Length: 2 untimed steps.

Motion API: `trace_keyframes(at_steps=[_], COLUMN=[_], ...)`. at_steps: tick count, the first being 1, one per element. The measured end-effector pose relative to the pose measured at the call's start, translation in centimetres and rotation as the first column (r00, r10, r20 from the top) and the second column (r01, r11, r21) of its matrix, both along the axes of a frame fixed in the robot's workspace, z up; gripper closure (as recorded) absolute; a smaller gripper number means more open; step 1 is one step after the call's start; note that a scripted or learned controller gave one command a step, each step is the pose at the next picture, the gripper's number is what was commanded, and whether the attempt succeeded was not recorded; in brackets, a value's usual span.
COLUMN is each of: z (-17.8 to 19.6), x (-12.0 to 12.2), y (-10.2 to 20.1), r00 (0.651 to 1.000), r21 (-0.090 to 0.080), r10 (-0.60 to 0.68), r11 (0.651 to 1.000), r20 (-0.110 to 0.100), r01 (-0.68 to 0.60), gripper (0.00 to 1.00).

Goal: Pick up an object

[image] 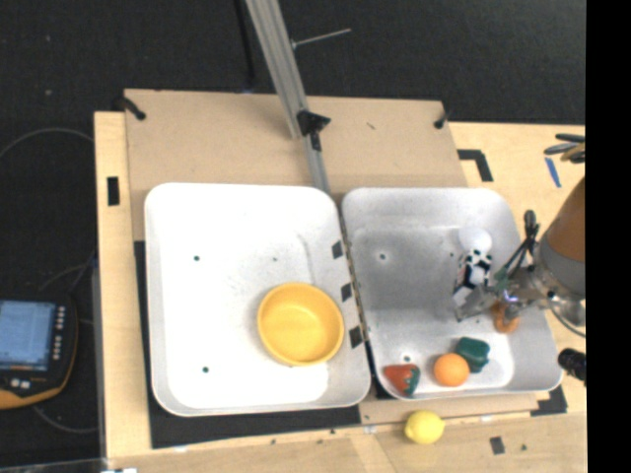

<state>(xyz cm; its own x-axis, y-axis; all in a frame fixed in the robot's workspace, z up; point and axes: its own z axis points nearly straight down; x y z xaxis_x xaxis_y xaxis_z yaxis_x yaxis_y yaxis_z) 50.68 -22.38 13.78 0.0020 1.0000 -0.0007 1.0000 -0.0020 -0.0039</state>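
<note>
The right bin (414, 225) holds an orange ball (452, 370), a dark green piece (474, 351) and a red piece (400, 376) along its front wall. A small black-and-white object (477, 257) sits near the bin's right side. My gripper (483, 299) reaches in from the right and hangs low just in front of the black-and-white object, close to it. A small brown-orange thing (507, 315) lies right beside the gripper. The view is too small to tell whether anything is between the fingers.
The left bin (197, 235) holds a yellow bowl (300, 322) near its front right. A yellow lemon-like ball (424, 427) lies on the bench outside the right bin's front wall. A metal pole (286, 67) slants up behind the bins.
</note>
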Motion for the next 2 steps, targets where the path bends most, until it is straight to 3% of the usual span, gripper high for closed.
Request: trace_keyframes(at_steps=[1, 2], z=[-3.7, -2.6], x=[0.2, 0.3], y=[0.1, 0.0], r00=[1.0, 1.0], r21=[0.002, 0.002], r10=[0.005, 0.001], r11=[1.0, 1.0], r20=[0.006, 0.01], r01=[-0.005, -0.001], gripper=[0.0, 1.0])
